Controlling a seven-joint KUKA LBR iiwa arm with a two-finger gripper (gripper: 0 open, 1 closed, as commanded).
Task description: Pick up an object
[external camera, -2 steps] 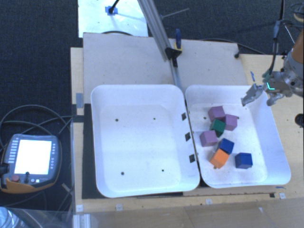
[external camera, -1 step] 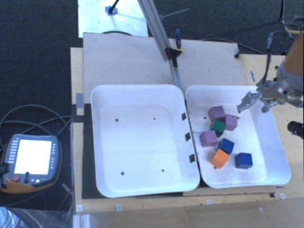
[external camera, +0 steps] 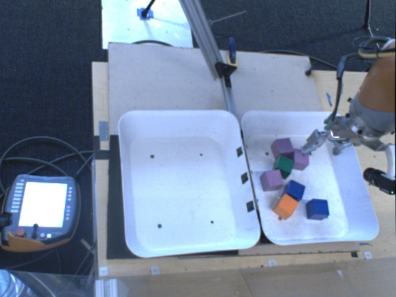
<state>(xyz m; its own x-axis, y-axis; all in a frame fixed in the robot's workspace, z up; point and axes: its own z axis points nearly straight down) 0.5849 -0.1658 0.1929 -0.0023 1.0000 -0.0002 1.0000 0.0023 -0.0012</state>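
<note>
White bins on bench, dark carpet.

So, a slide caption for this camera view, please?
Gripper reaches toward small purple cube among coloured cubes in right white bin.

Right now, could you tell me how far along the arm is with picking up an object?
Done: the gripper has reached into the right bin, close to a purple cube. In hand: nothing visibly; I cannot tell whether it grips that cube. Left: secure and lift one. All blocks, including the green cube, orange cube and lone blue cube, lie on the bin floor.
</note>
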